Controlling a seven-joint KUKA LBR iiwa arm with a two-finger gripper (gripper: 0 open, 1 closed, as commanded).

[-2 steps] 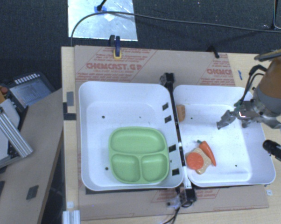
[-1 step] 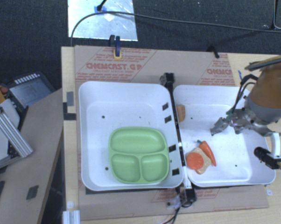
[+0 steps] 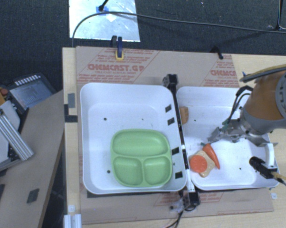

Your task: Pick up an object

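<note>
In the right bin [image 3: 214, 101] lie an orange carrot-like piece [image 3: 211, 155], a round red-orange piece [image 3: 198, 163] and a tan piece [image 3: 207, 169] bunched near the bin's front left. A small tan object [image 3: 183, 114] rests against the bin's left wall. My gripper [image 3: 219, 134] hangs low over the right bin, just above and to the right of the carrot piece, with nothing seen held in it. The arm's orange band [image 3: 264, 91] and grey wrist [image 3: 259, 120] cover much of the bin's right side.
The left bin [image 3: 100, 103] holds a green three-compartment tray [image 3: 139, 156]. A black divider clip strip [image 3: 174, 122] runs between the bins. Cardboard lies under both bins; a clamp [image 3: 118, 49] sits at the back edge. Cables hang by the arm on the right.
</note>
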